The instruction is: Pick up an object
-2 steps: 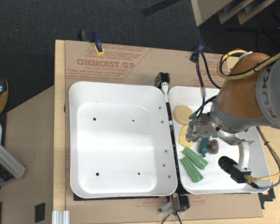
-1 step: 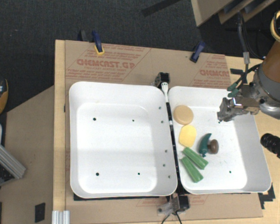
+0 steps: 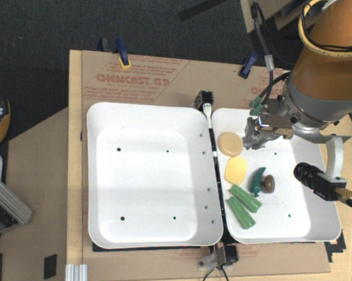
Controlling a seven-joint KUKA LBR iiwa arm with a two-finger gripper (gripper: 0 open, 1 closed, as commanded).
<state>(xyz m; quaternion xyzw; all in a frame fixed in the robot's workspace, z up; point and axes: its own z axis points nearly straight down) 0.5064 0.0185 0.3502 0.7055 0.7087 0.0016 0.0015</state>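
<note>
My gripper [image 3: 253, 139] hangs low over the back of the right bin [image 3: 296, 224], just right of a tan round disc [image 3: 229, 144]. A pale yellow rounded piece [image 3: 236, 169] lies in front of the disc. Two green sticks [image 3: 243, 205] lie side by side near the bin's front left. A dark teal piece [image 3: 258, 180] and a small brown ball [image 3: 269, 183] sit between the sticks and the bin's middle. Nothing shows between the gripper's tips.
The left bin [image 3: 147, 177] sits beside the right one, joined along a black divider [image 3: 215, 163]. A black cylinder on a bracket [image 3: 316, 178] sticks out over the right bin's right side. Blue clamps [image 3: 123, 53] hold the cardboard base at the back.
</note>
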